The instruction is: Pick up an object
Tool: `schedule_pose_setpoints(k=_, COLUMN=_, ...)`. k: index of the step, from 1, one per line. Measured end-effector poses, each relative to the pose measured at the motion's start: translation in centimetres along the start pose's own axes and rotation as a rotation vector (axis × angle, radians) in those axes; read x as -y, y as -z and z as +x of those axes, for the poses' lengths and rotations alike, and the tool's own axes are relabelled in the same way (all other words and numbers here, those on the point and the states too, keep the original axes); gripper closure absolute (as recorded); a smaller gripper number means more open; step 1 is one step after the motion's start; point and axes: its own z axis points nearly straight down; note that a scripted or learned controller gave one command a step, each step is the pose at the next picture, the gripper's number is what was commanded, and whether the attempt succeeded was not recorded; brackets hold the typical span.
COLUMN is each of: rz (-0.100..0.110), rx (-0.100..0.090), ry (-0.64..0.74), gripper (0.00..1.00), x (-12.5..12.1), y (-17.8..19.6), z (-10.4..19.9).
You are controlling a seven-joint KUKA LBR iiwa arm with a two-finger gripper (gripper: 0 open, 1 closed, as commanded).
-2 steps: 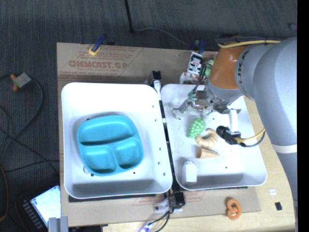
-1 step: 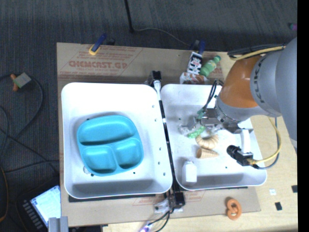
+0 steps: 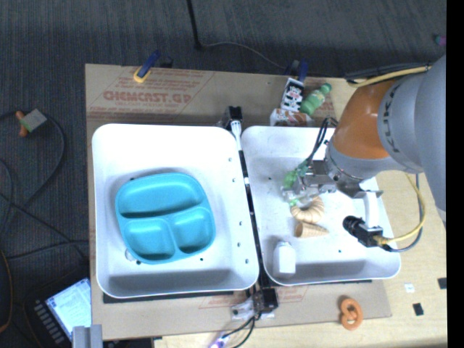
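1. Attention is fixed on the right-hand shallow white bin (image 3: 348,261) on the tabletop (image 3: 424,296), where the grey arm's end effector (image 3: 304,182) is seen low over the middle of the bin floor.
2. Whether the end effector is apart or together cannot be told; too much clutter is packed around its tip.
3. A small green-and-white crumpled object (image 3: 292,177) is spotted right at that tip. Whether it is touched or merely just beside cannot be said.
4. Two tan ridged cone-shaped pieces (image 3: 310,209) are found just below it, one close under the other, and a small white capped bottle (image 3: 284,257) is parked near the front wall.
5. The green object is judged light and soft and likely to give when squeezed, so it would best be taken across its narrow middle.
6. The cones are judged stiffer and their ridges grippy, but the taper could let one squirt out, so the thick end is favoured.
7. The sky-blue three-compartment plastic tray (image 3: 165,217) in the left-hand white bin (image 3: 109,151) is judged too wide and flat for a clean hold.
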Motion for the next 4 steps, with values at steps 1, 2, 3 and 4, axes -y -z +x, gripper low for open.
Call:
schedule_pose_setpoints(k=1, rz=0.0, rx=0.0, ry=0.0, gripper=0.0, x=0.0, y=0.0, z=0.0)
schedule_pose_setpoints(k=2, rz=0.001, rx=0.0, ry=0.0, gripper=1.0, x=0.0, y=0.9, z=0.0)
schedule_pose_setpoints(k=3, rz=0.001, rx=0.0, ry=0.0, gripper=0.0, x=0.0, y=0.9, z=0.0)
schedule_pose_setpoints(k=4, rz=-0.038, rx=0.014, ry=0.0, gripper=0.0, x=5.4, y=-1.8, z=0.8)
